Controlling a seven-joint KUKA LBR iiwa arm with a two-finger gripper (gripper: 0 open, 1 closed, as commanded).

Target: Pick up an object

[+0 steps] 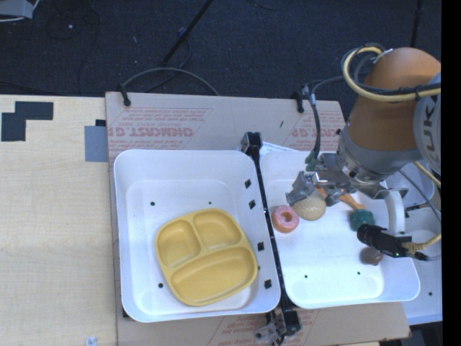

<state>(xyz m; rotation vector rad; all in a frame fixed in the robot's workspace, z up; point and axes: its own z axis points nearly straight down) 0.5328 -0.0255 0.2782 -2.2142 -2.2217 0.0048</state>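
Camera view: end effector [311, 195] over beige lump [310, 208], fingertips obscured.

The grey arm [382, 139] reaches in from the right, its orange band [396, 74] bulging high above the wrist. The wrist tilts down and leftward, carrying the end effector [311, 193] low. A cable [314, 121] loops along the wrist housing. The fingers cannot be made out clearly from this angle.

Left of the end effector [311, 190], a yellow tray [207, 256] is looking like smooth plastic; white bins [187, 166] are looking glossy.
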